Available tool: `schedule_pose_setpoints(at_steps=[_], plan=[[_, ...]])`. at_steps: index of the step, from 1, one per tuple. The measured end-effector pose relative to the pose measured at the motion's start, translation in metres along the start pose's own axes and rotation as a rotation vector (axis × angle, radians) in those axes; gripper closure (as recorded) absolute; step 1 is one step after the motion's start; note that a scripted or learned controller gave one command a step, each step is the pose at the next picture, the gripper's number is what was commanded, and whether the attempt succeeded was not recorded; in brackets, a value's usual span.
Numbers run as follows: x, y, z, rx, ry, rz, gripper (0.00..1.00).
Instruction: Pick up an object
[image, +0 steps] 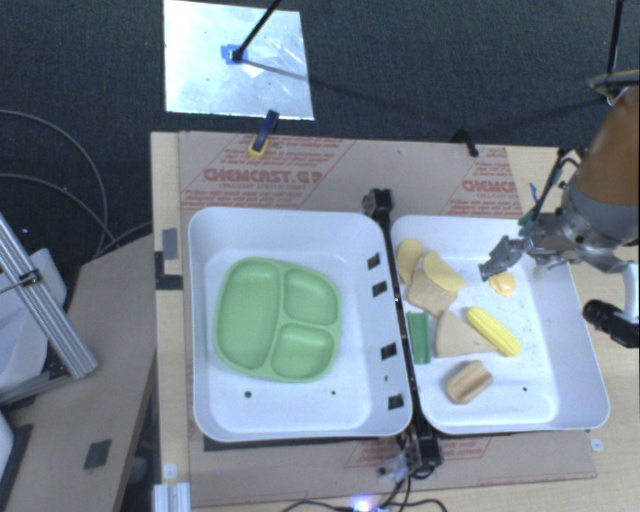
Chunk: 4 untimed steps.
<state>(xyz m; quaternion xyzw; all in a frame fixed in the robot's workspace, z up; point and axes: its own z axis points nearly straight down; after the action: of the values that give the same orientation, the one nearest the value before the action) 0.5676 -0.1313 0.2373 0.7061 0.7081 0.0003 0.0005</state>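
The right bin (570, 400) holds several toy foods: a yellow corn cob (494, 331), a brown bread roll (467, 381), a tan wedge (455, 337), a green stick (418, 337), pale yellow and tan pieces (428, 278), and a small yellow-orange piece (503, 285). My gripper (497, 262) reaches in from the right and hangs over the bin's upper middle. It sits just above and to the left of the small yellow-orange piece. Nothing visibly hangs from it.
The left bin (215, 235) holds a green divided plate (277, 318). A black hinge strip (392, 300) runs between the bins. Both bins rest on a cardboard sheet (330, 170). A black part of the arm (612, 322) sits over the right bin's right rim.
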Motion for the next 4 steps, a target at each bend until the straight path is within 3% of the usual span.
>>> schedule_pose_setpoints(at_steps=[1, 2, 3, 4], plan=[[-0.044, -0.030, 0.158, -0.003, -0.003, 0.006, 0.00], [-0.020, 0.012, 0.089, -0.008, -0.001, -0.004, 0.00], [-0.069, -0.045, 0.155, 0.002, 0.000, 0.007, 0.00], [0.014, -0.034, 0.153, 0.000, 0.004, -0.008, 0.00]])
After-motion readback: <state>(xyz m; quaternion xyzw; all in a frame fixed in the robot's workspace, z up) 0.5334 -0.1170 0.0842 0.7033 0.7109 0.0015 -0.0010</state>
